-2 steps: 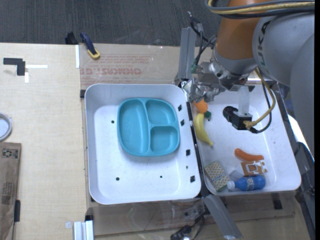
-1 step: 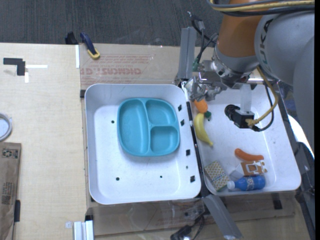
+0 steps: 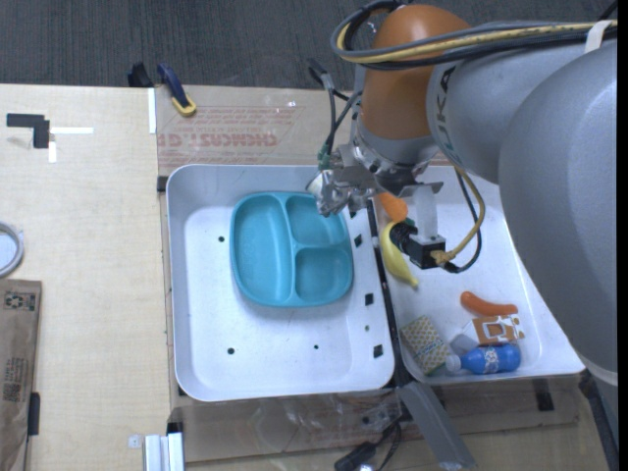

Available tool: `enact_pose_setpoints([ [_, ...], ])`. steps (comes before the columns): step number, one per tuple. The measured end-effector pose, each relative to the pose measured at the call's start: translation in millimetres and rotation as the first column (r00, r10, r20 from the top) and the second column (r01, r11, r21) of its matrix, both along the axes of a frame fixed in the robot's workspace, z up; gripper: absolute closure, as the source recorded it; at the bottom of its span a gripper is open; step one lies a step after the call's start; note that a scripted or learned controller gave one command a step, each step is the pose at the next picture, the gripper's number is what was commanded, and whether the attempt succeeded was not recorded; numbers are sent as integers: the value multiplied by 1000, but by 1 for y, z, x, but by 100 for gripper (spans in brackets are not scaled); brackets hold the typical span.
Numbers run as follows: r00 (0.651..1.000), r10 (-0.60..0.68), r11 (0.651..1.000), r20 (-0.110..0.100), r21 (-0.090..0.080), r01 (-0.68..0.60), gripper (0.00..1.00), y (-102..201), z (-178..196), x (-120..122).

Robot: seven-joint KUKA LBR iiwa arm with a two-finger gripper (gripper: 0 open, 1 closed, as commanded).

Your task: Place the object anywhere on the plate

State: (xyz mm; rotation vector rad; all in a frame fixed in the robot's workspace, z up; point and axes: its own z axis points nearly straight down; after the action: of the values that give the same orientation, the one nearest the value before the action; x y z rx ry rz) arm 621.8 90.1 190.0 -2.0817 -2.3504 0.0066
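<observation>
The bench was pale wood. At its near edge lay loose cables and a grey bracket. On the left sat a brown paper bag and, a little farther back, a roll of tape. Behind the bins lay a sheet of cardboard with red lettering, with a blue and yellow clamp at its far corner. Beyond that was dark floor.

The left bin held a blue plate with three sections, set toward its far right part. The right bin held several things. Nearest were a blue bottle on its side and a speckled round piece. Just behind them were a small orange and white box and an orange sausage-shaped piece. Farther back a banana lay along the wall between the bins, with a small orange piece at its far end.

The gripper hung over the far right corner of the plate, beside the wall between the bins. Whether it was wide, narrow or holding anything could not be told. Which thing was meant for the plate could not be told either. The banana and the small orange piece lay just right of the gripper, across the wall and off the plate.
</observation>
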Motion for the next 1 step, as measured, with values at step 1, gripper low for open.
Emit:
enact_pose_setpoints([
  [1, 1000, 0, 1000, 1, 0, 0, 0, 0, 1, 0],
])
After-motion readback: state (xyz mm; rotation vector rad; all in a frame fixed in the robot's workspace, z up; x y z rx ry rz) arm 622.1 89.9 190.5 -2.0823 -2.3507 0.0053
